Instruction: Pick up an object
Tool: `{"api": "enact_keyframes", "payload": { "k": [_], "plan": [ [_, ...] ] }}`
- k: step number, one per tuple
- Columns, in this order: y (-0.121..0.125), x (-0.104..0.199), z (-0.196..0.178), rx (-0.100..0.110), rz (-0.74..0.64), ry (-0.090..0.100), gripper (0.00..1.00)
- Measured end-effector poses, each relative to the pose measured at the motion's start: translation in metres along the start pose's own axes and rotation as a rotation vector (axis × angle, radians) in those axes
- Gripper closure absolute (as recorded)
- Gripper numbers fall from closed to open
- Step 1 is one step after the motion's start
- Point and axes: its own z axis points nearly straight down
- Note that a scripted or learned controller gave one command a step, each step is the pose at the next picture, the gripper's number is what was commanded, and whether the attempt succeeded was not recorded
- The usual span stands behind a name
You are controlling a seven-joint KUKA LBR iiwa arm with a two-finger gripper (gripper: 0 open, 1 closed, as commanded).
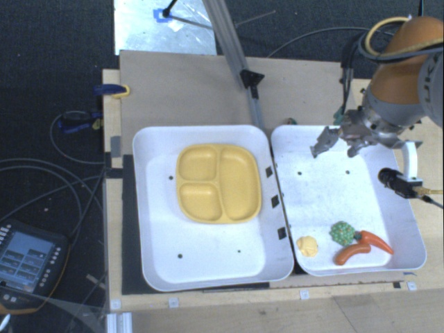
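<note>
My gripper [338, 146] hangs over the far part of the right bin [326, 193], its two fingers spread open with nothing between them. At the near right corner of that bin lie three small toys: a green broccoli-like piece [341, 232], an orange-red carrot or pepper shape [359, 248] touching it, and a small yellow lump [307, 245] a little to the left. The gripper is well away from them, toward the bin's far edge.
The left bin [156, 255] holds a yellow divided plate [218, 183] with three compartments. A grey pole [229, 33] slants across the bench's far side. A black fitting [393, 180] sticks out from the arm over the right bin's right wall.
</note>
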Motion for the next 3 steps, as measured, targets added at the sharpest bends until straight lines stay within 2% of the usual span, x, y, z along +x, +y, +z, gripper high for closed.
{"api": "enact_keyframes", "payload": {
  "k": [1,3],
  "plan": [
    [0.0,0.0,0.0,0.0,0.002,0.0,0.0],
    [-0.002,0.007,0.125,0.005,0.006,0.0,0.0]
  ]
}}
